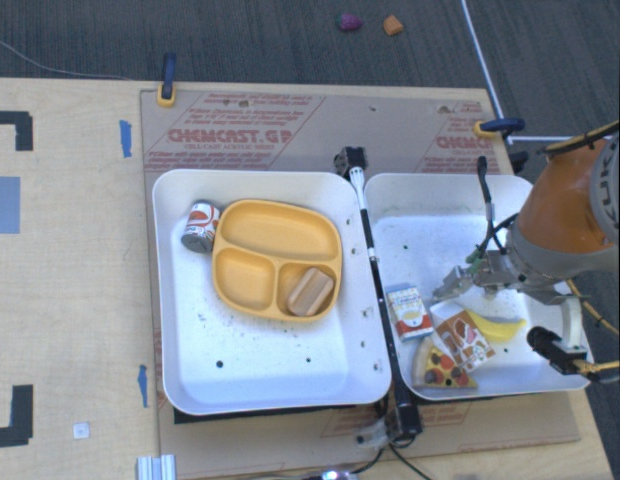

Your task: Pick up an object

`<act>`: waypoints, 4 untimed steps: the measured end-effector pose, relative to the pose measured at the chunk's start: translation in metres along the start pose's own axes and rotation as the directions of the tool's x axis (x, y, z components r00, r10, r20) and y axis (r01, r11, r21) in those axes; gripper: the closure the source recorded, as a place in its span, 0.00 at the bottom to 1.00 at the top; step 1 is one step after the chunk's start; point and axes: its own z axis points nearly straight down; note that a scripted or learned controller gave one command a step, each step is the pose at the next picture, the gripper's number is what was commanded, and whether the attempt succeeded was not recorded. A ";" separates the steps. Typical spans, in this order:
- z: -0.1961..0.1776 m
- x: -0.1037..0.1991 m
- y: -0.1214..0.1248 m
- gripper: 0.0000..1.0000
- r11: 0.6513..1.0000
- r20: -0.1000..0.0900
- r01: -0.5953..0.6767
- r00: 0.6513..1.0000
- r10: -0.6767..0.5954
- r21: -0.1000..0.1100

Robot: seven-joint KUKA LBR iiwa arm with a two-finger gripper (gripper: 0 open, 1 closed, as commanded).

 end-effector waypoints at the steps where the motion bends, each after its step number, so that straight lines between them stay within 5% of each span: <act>1: -0.001 0.033 -0.046 0.00 1.000 0.006 -0.003 1.000 0.003 -0.008; 2: -0.012 0.030 -0.044 1.00 1.000 0.014 -0.006 1.000 0.006 -0.017; 3: -0.012 0.030 -0.044 0.00 1.000 0.014 -0.005 1.000 0.005 -0.016; 4: -0.002 0.040 -0.048 0.00 1.000 0.010 -0.008 1.000 0.008 -0.010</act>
